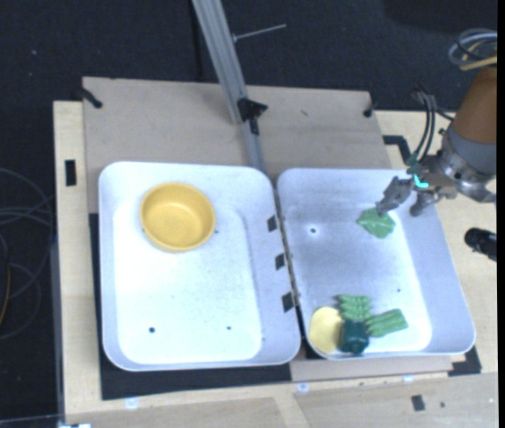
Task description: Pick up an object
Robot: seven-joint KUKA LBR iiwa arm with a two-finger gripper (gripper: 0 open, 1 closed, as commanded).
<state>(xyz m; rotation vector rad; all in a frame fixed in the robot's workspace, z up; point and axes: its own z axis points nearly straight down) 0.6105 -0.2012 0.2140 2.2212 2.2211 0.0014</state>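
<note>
Even overhead light, soft focus, dark surround.

My two white bins (190,346) are the brightest areas and come close to washing out, with a faint speckled grain across their floors. The tabletop (324,114) is evenly lit, and the floor around it falls nearly black. Shadows are short and weak; the yellow bowl (177,216) casts a thin one along its lower rim. The whole picture is slightly blurred, and my tool (410,194) looks smeared, its edges indistinct.

Tan bench (324,123), two white bins (181,346) side by side
</note>
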